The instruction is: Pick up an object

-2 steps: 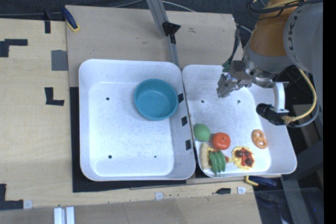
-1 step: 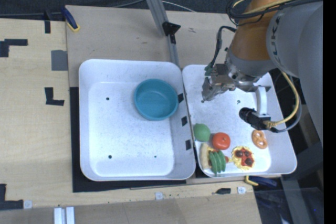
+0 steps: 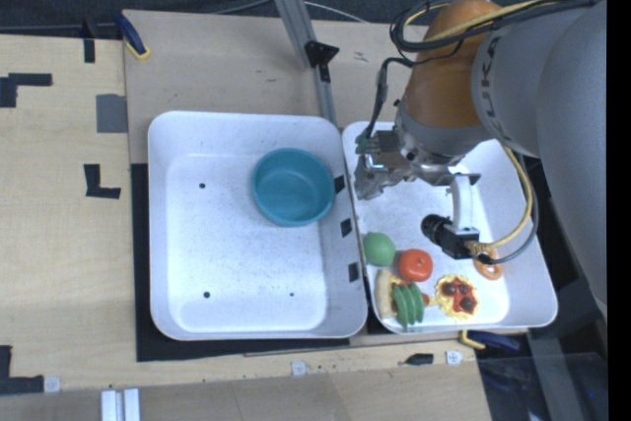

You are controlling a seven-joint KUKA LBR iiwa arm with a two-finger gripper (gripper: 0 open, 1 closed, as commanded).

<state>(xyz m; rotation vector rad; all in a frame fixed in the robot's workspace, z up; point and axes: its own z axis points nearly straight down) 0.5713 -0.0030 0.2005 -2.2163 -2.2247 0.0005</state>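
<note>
A blue bowl (image 3: pixel 293 185) sat in the left bin (image 3: pixel 187 242), toward its upper right. The gripper (image 3: pixel 373 175) hung over the upper left corner of the right bin (image 3: pixel 527 296); whether it was open or gripping anything could not be told. Below it lay a green ball (image 3: pixel 379 247), a tomato (image 3: pixel 415 263), a green vegetable (image 3: pixel 407 302) and a pizza slice (image 3: pixel 456 296). Partial lettering on the arm (image 3: pixel 532 64) was unreadable.

The hand (image 3: pixel 373 175) hangs over the right bin (image 3: pixel 527 296) (toy food (image 3: pixel 419 283) below), blue bowl (image 3: pixel 293 186) left.
</note>
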